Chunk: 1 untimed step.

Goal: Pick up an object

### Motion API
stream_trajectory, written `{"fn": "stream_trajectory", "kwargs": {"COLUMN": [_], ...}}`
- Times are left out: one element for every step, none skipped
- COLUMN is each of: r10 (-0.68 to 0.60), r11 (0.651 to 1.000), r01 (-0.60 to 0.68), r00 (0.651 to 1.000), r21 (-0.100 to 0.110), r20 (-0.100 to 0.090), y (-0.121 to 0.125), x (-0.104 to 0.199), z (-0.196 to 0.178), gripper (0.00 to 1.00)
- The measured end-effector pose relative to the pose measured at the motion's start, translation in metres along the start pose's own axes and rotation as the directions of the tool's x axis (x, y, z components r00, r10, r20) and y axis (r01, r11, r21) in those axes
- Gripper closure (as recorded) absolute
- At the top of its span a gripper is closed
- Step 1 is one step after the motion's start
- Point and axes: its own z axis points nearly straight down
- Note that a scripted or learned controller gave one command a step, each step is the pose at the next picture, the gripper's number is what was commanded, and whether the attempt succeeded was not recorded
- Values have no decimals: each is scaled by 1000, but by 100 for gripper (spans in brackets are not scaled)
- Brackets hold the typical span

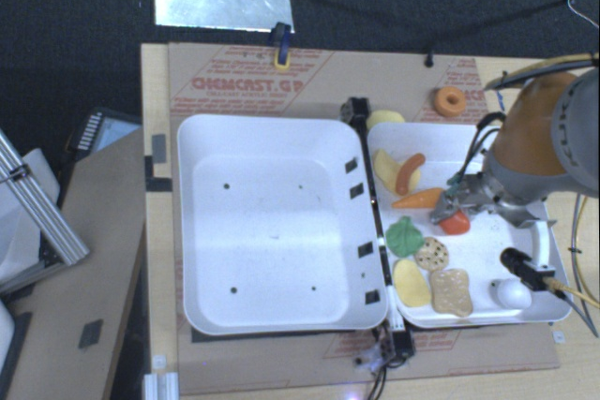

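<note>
The arm (539,140) is reaching in from the right side of the camera view, its orange band sitting above the wrist, and the hand (454,204) is hanging low over the middle of the right bin (478,140). The hand is sitting directly over a red tomato-like piece (456,223), with its tip meeting the top of that piece. Whether the hand is spread or pressed together cannot be told, since the wrist is covering it.

The right bin is holding the toy food items:
- An orange carrot (419,198) is lying just left of the hand.
- A sausage (409,172) is leaning against a pale yellow piece (386,168) near the bin's upper left.
- A green leafy piece (403,236) is lying at the left wall.
- A speckled cookie (431,254) is touching the green piece's lower right.
- A yellow oval piece (410,283) and a tan bread slice (452,292) are lying side by side at the front wall.
- A white egg (512,293) is resting in the front right corner.

The left bin (272,225) is standing just beside the right bin on the desk (309,75). A doughnut (450,101) is lying on the desk behind the right bin.
</note>
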Motion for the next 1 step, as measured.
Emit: {"fn": "stream_trajectory", "kwargs": {"r10": [-13], "r11": [1000], "r01": [13], "r00": [1000], "r21": [-14], "r20": [-3], "y": [76], "x": [96], "z": [-96], "gripper": [100]}}
